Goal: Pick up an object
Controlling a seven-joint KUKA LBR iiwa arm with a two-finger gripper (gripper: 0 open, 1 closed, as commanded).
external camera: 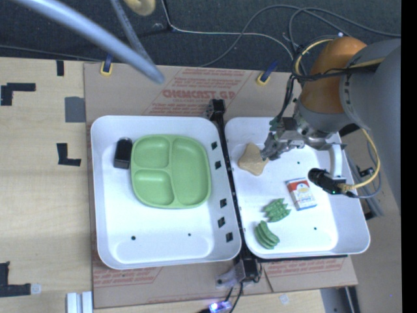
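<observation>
we start at the claw [272, 146], low in the right bin [339, 237] at centre right of the frame, tips pointing left and down toward a tan lump [252, 160]. whether it is spread or clenched, we cannot tell; the dark parts blur together. nothing shows gripped. the lump lies just left of the tips, near the bin's left wall, and we judge it the likely target: it looks light, rounded and maybe soft, so a hold across its narrow middle seems best, with a risk of it rolling away. further out, lower right, sit a small red-and-white card box [301, 193] and two green pods [271, 222]. across in the left bin [156, 248], a green divided plate [171, 171] and a dark block [122, 153].
</observation>
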